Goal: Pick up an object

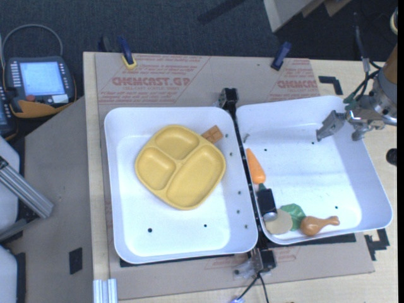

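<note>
You have a bench (pixel 95 169) topped with printed brown cardboard, bearing two shallow white plastic bins, left (pixel 120 188) and right (pixel 363 188), touching side by side.

Open right-bin floor (pixel 315 169); toys (pixel 297 218) along near-left edge.

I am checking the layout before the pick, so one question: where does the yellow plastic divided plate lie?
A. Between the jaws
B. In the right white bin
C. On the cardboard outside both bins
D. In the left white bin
D: the yellow plastic divided plate rests on the floor of the left white bin, far from the gripper.
</note>
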Controlling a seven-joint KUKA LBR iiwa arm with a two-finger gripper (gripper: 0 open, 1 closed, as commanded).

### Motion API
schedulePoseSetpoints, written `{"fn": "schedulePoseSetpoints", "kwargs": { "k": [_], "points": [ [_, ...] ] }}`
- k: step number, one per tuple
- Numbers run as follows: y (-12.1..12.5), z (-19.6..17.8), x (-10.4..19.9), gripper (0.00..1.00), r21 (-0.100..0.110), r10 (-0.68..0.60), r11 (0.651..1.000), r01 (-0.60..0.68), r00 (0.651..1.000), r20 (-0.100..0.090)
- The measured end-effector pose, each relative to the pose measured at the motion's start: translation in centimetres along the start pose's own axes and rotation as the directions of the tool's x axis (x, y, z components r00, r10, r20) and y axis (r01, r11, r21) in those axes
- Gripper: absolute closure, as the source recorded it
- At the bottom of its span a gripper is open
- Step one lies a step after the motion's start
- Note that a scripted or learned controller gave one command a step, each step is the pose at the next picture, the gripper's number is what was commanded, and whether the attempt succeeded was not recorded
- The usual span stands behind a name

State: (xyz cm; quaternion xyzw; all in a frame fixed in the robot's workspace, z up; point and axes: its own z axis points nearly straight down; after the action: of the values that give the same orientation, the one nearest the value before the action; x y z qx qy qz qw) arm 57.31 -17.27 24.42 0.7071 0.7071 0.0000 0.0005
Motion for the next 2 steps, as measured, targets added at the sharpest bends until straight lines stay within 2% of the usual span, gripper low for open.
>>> {"fn": "schedulePoseSetpoints", "kwargs": {
  "k": [1,2],
  "points": [
    [0.4,4.5,-0.6,0.0,0.005,0.001,1.0,-0.001,1.0,-0.002],
    [0.7,10.8,-0.6,0.0,0.007,0.001,1.0,-0.001,1.0,-0.003]
  ]
}}
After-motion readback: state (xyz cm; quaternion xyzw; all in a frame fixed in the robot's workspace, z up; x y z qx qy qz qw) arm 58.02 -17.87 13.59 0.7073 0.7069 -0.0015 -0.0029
